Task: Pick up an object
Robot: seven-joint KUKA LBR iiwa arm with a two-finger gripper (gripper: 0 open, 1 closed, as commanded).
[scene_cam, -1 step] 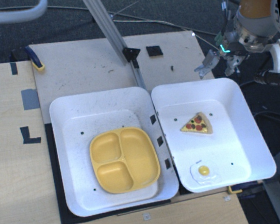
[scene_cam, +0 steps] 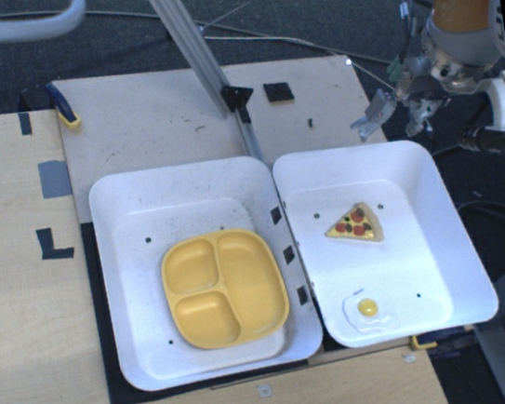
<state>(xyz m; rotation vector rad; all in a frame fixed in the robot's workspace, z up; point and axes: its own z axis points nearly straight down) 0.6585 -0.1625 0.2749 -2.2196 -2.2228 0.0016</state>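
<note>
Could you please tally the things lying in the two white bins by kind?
Tray, yellow, with compartments: 1, in the left bin
Toy pizza slice: 1, in the right bin
Toy fried egg: 1, in the right bin
Total: 3

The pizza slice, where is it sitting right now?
The pizza slice lies in the right-hand bin, toward its upper middle, above the fried egg near the bin's front edge.
</note>
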